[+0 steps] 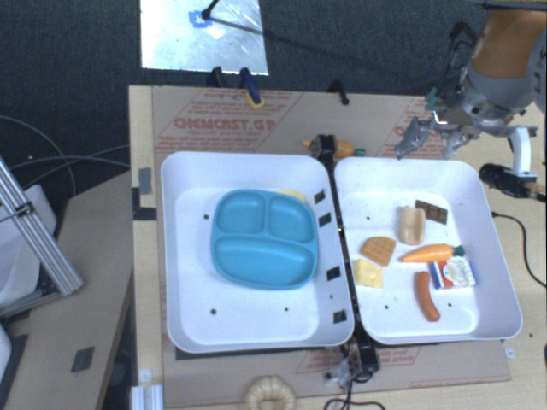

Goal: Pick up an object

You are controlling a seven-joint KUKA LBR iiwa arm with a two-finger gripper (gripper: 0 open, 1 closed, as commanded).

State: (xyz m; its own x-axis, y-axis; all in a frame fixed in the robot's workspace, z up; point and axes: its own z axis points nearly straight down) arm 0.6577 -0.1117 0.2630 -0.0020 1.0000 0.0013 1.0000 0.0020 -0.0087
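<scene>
The right bin point(487, 229) holds several toy foods. There is a brown chocolate bar point(432, 212), a beige bread piece point(412, 225), an orange pastry point(379, 249), a yellow cheese wedge point(368, 273), a carrot point(427, 253), a red sausage point(426, 295) and a small white carton point(455, 272). My gripper point(432, 140) hangs over the far rim of the right bin, above and behind the chocolate bar. Its fingers stand open with nothing between them.
The left bin point(184, 229) carries a blue divided plate point(265, 237) with a yellow item point(292, 195) peeking out behind it. An orange toy point(343, 149) lies on the cardboard behind the bins. A beige ring point(272, 393) sits at the front edge.
</scene>
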